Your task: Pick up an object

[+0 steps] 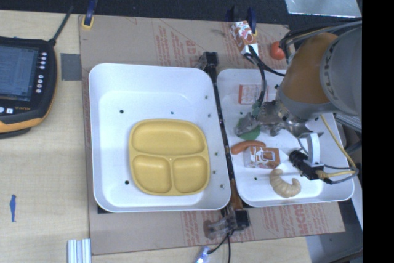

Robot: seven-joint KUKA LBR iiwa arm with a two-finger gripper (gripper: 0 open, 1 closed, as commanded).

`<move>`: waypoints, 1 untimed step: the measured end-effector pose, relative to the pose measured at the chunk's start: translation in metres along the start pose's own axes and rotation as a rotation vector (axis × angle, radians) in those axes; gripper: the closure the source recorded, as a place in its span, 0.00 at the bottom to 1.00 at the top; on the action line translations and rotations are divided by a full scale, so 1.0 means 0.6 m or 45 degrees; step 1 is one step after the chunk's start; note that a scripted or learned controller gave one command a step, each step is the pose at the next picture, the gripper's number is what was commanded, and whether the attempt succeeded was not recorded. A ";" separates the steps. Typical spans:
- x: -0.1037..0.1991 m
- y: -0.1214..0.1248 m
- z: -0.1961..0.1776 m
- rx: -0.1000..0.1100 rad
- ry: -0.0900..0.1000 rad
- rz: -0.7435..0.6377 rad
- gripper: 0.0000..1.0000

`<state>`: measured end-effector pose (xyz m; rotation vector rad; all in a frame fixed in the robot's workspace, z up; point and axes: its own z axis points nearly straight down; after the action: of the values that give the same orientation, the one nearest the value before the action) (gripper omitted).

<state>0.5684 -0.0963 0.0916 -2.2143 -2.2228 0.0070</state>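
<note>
tool (255, 122) above sausage (247, 146), croissant (284, 183) nearby

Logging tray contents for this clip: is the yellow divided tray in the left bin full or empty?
Empty. The yellow tray lies flat in the left bin, all three compartments showing bare yellow.

Arm (320, 77) in from right, bent down, orange band on top, wrist low

You've got two white bins (104, 132), a yellow divided tray (169, 156), orange sausage (247, 146), tan croissant (284, 184), and orange-banded grey arm (320, 74).
</note>
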 end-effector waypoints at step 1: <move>-0.003 -0.024 0.000 0.000 0.000 -0.001 0.00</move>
<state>0.5541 -0.0983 0.0914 -2.2128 -2.2239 0.0069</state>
